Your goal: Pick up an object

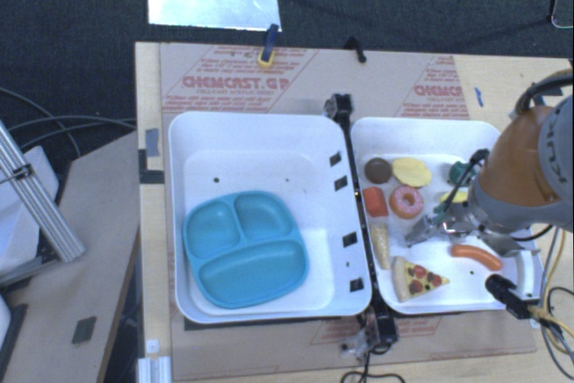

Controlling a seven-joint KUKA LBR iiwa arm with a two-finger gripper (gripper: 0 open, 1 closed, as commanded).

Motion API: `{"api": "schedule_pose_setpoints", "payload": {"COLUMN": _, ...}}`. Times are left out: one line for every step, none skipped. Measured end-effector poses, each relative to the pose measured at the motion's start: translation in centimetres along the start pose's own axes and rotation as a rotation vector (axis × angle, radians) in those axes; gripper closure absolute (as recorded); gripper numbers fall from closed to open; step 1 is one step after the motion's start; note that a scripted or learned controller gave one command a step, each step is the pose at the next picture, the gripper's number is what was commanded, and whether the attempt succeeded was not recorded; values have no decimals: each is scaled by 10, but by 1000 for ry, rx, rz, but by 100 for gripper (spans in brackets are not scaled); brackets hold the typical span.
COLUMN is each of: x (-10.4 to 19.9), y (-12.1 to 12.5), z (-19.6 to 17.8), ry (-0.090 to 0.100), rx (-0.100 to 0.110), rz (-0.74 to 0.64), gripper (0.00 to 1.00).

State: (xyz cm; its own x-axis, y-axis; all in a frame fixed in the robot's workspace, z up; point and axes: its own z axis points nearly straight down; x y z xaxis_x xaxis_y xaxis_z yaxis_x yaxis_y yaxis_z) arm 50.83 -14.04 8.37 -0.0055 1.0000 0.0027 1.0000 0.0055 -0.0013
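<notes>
toy hot dog point(476, 256) lies in the right bin point(429, 132), just beside the gripper point(429, 230), whose fingers look open, gripping nothing.

Bench point(152, 193) w/ two white bins point(260, 134) side by side.

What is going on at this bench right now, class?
A grey and orange robot arm reaches into the right bin, which holds toy food: a pink donut, a pizza slice, a hot dog, a brown round piece and a yellow piece. Its end effector sits low between the donut and the hot dog, with nothing visibly lifted. The left bin holds a blue divided plate.
</notes>
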Motion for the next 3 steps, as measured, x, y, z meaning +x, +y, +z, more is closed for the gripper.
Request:
{"api": "schedule_pose_setpoints", "payload": {"x": 12, "y": 36, "z": -1, "ry": -3, "rx": -6, "rz": -1, "gripper": 0}}
{"api": "schedule_pose_setpoints", "payload": {"x": -59, "y": 92, "z": -41, "ry": -10, "rx": -13, "rz": 6, "gripper": 0}}
{"api": "schedule_pose_setpoints", "payload": {"x": -37, "y": 92, "z": -6, "ry": -6, "rx": -12, "rz": 2, "gripper": 0}}
